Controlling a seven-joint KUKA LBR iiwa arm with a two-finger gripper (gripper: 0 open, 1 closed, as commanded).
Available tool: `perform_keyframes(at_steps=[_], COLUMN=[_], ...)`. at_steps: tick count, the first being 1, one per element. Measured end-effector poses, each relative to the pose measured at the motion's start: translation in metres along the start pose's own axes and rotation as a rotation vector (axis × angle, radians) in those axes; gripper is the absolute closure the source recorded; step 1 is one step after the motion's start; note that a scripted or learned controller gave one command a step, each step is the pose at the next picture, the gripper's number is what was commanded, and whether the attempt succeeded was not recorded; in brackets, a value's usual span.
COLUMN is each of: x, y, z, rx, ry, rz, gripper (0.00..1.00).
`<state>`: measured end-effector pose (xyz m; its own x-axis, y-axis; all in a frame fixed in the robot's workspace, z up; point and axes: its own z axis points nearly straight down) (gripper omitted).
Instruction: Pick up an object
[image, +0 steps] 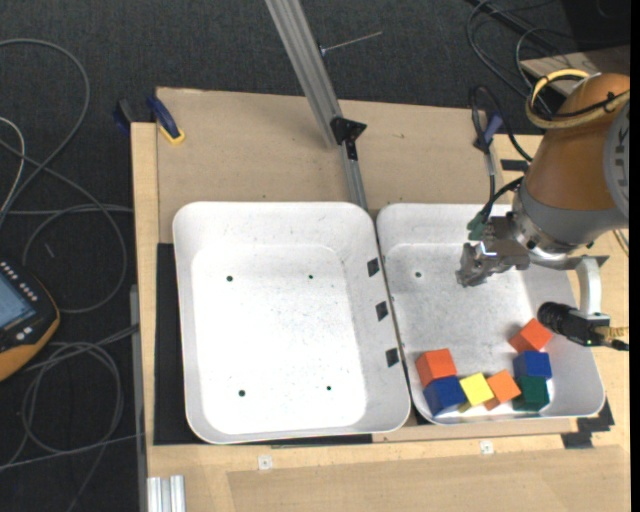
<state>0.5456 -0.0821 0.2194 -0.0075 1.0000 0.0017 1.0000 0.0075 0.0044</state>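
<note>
Your gripper (481, 268) is hovering over bare floor of the right white plastic bin (400, 222); jaw state unreadable. Small coloured cubes (487, 381) are sitting at 5 o'clock, untouched. Pick not yet begun.

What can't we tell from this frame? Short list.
- Gripper, camera view: too small and dark to tell whether it is open or shut.
- Green block: mostly covered by the blue block; its shape is unclear.
- Right bin: its far right part is covered by the arm.
- Arm: cut off by the view's right edge.
</note>
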Motion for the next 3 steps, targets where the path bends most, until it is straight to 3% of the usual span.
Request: perform_keyframes(at_steps=[1, 3], x=[0.057, 0.151], y=[0.005, 0.021], z=[-0.013, -0.002], rx=[0.0, 0.003], ry=[0.001, 0.0], rz=[-0.001, 0.001], gripper=[1.0, 1.0])
